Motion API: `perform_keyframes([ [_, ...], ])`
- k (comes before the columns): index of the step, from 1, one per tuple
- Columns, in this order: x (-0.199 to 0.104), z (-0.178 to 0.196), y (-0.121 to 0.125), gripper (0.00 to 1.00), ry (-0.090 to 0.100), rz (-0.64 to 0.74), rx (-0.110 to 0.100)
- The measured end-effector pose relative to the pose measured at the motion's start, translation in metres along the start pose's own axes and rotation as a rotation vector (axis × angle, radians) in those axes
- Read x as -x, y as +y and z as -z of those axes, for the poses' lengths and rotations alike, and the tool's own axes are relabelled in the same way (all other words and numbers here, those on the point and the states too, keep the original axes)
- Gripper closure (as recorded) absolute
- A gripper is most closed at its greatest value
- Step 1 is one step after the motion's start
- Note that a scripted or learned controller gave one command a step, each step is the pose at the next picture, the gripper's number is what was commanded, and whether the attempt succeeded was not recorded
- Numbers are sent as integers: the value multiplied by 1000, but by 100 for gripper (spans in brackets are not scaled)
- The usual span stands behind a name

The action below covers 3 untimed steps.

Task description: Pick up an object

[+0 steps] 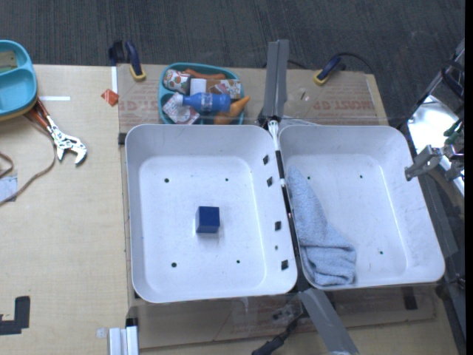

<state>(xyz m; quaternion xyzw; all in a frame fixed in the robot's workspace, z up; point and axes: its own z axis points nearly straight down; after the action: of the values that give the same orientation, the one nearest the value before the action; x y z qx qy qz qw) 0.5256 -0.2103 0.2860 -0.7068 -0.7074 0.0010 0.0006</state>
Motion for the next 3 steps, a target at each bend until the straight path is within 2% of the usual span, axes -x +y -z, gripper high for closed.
perform_keyframes([
  [1, -97, -64, -48, 0, 0, -167, -2],
  [2, -113, -190, -48, 0, 1, -270, 1],
  [3, -62, -130, -13, 0, -1, -272, 1],
])
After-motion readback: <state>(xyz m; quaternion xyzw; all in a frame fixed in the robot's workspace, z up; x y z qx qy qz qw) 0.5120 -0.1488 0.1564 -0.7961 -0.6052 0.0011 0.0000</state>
